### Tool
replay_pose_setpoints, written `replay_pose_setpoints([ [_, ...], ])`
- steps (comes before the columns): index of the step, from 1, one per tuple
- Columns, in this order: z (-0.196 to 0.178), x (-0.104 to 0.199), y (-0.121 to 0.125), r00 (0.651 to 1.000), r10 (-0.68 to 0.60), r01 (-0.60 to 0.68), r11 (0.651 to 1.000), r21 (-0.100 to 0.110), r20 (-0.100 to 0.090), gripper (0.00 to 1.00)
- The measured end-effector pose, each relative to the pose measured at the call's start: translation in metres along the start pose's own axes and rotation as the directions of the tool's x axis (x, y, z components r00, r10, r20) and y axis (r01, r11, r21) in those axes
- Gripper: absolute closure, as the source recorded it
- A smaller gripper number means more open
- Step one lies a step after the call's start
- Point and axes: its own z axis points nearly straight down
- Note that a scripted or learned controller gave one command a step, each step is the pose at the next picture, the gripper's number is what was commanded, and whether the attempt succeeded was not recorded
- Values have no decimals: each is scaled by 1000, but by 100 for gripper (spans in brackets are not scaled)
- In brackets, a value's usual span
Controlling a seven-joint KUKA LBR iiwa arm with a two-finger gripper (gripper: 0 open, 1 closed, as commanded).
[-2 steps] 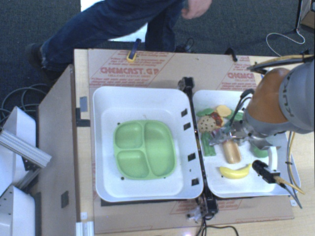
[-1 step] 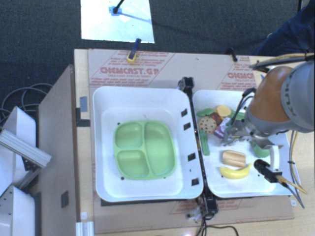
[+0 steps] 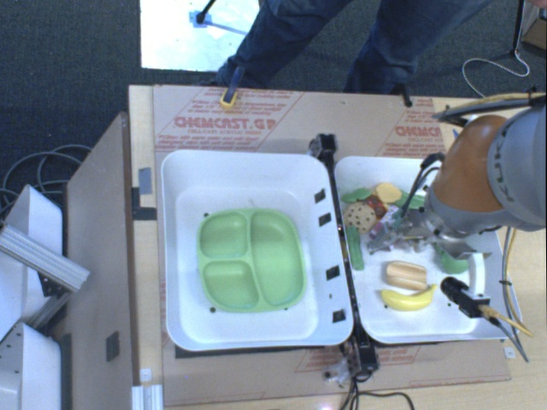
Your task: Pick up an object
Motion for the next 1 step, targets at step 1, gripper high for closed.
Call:
replay_pose_setpoints([
  [1, 14, 7, -41, 1000, 3, -3, 1000, 13, -1, 0],
])
